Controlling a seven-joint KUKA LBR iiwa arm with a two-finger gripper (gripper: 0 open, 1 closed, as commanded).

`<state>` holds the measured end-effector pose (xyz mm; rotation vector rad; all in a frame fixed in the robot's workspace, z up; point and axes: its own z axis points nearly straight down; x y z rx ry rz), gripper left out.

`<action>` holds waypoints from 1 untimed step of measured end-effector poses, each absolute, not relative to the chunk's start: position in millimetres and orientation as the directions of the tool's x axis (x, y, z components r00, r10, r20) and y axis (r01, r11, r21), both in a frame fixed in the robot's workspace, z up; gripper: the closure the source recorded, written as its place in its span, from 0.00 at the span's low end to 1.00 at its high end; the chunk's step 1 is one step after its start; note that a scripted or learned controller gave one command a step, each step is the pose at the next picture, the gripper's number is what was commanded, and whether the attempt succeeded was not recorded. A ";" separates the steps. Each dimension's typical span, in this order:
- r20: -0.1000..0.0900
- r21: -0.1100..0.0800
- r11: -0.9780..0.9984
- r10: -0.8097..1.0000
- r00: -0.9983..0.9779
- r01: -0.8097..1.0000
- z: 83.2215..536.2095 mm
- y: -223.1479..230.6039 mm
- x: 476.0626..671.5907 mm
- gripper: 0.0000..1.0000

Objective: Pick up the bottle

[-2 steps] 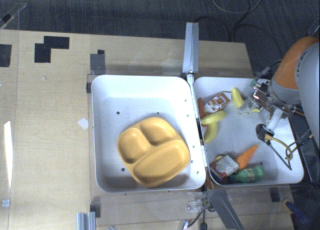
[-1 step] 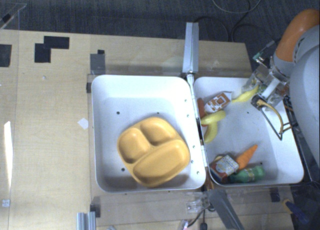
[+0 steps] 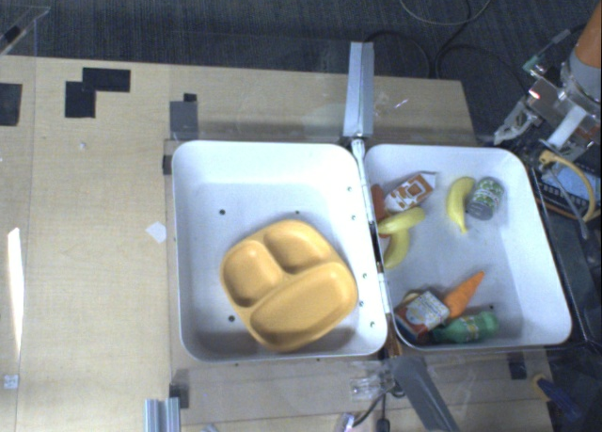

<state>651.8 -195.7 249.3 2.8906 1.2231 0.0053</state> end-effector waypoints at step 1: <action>0.001 0.000 -0.697 0.717 0.697 0.717 103.9 -175.7 639.1 0.00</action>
